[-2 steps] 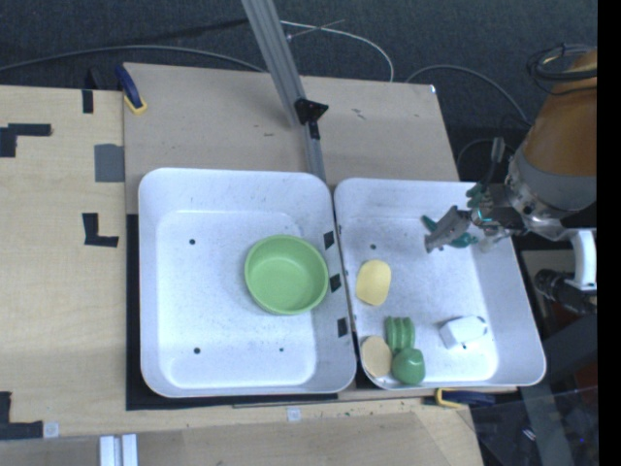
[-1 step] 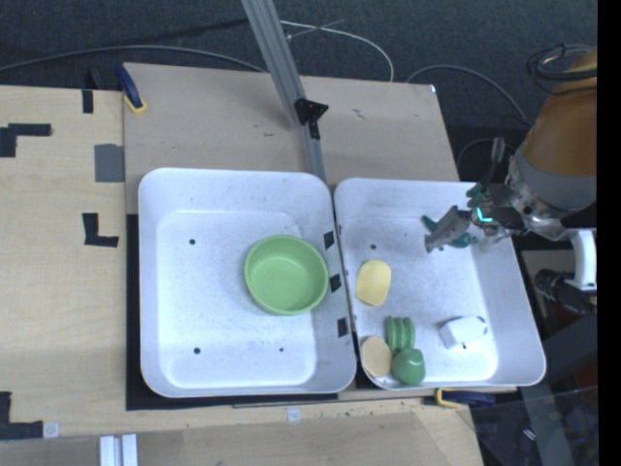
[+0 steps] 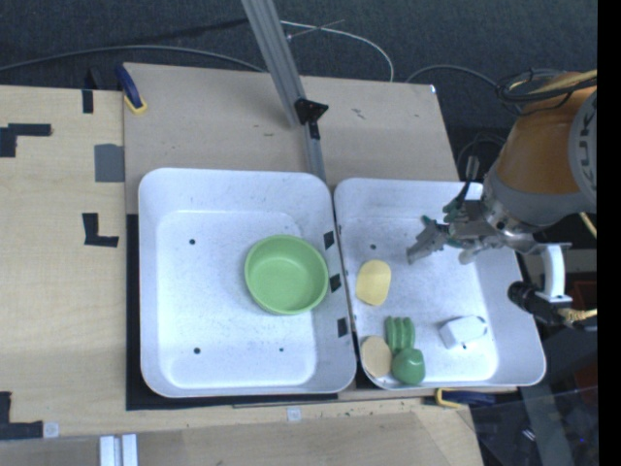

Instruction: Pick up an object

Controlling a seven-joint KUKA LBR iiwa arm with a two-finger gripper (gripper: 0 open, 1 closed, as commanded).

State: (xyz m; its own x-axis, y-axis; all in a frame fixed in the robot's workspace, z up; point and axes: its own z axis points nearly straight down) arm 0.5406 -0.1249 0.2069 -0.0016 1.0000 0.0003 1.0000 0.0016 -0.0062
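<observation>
A green bowl (image 3: 285, 275) sits in the left bin (image 3: 175, 202). The right bin (image 3: 388, 202) holds a yellow rounded object (image 3: 374, 282), a green toy (image 3: 403, 349) with another pale yellow piece (image 3: 375, 356) beside it at the front edge, and a small white object (image 3: 462, 331). My gripper (image 3: 427, 243) hangs over the right bin's upper right part, its fingers spread open and pointing left with nothing between them. It is up and to the right of the yellow rounded object, apart from it.
A slanted metal pole (image 3: 277, 51) crosses the back of the bench, ending at the divide between the bins. Cables (image 3: 330, 37) lie on the dark floor behind. The arm's orange band (image 3: 548, 139) is at the right edge.
</observation>
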